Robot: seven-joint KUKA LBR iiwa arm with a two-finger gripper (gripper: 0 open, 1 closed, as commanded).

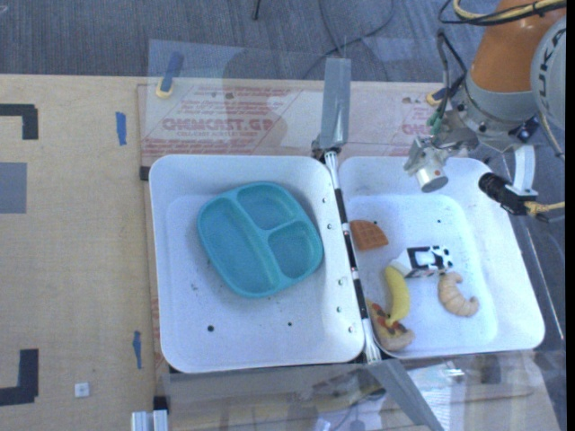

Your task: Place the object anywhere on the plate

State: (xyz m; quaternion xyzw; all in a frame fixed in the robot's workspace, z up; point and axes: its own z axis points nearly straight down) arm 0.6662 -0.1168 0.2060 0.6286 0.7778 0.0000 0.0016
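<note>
Pincer (432, 171) hangs over the far edge of the right bin (512, 330), touching nothing I can make out; whether it is apart or together I cannot tell. Nearest the camera lie the banana (397, 293) and a croissant (457, 296), then a black-and-white toy (429, 259) and a brown wedge (367, 234). All look light and toy-like; the banana seems smooth, best taken across its middle. Blue plate (260, 238) sits in the left bin (180, 330).

Arm (526, 43) cropped; small bin item (429, 259) perhaps unidentifiable.
</note>
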